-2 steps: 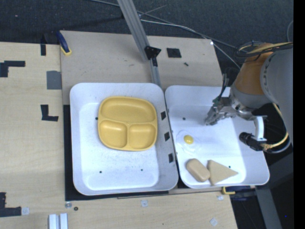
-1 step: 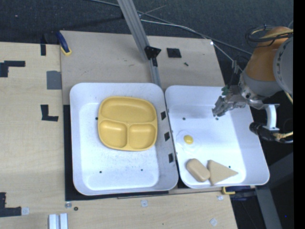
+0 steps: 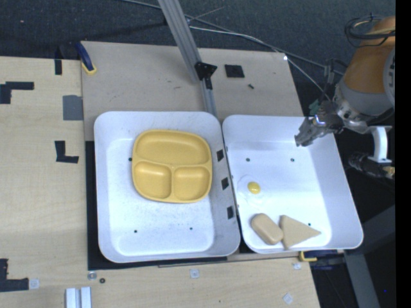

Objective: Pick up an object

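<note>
No writing is readable anywhere. The gripper (image 3: 307, 135) hangs over the right bin's (image 3: 334, 172) far corner, fingers too blurred to tell; a small yellow ball (image 3: 253, 187), tan oval piece (image 3: 266, 228) and tan wedge (image 3: 297, 230) lie below.

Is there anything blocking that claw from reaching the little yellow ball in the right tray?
Nothing visible does. The gripper hangs over the right bin's upper right part, and only bare white floor lies between it and the yellow ball. The two tan pieces sit beyond the ball, near the bin's front edge.
</note>
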{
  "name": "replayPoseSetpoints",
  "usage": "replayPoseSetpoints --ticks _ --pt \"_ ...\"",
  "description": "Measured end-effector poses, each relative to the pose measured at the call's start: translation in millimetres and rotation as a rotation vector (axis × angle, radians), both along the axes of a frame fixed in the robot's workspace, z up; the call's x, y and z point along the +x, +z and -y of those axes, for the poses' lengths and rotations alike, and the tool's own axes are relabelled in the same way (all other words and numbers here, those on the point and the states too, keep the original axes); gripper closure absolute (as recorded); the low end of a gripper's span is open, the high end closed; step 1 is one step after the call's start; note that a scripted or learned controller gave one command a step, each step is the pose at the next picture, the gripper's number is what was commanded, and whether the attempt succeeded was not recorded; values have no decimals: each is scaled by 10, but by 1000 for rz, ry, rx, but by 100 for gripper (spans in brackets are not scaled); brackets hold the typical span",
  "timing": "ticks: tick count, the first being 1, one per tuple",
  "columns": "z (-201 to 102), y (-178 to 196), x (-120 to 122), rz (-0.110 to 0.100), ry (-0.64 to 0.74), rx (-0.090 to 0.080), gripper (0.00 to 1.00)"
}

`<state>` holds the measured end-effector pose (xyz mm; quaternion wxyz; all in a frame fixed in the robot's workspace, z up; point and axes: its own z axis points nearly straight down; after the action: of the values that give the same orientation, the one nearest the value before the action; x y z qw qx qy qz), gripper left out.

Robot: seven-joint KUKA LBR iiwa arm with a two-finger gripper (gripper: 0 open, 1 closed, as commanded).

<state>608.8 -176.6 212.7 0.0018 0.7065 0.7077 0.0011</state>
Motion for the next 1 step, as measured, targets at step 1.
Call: replayPoseSetpoints --ticks 1 --pt "-547 -78 -93 -6 3 2 100"
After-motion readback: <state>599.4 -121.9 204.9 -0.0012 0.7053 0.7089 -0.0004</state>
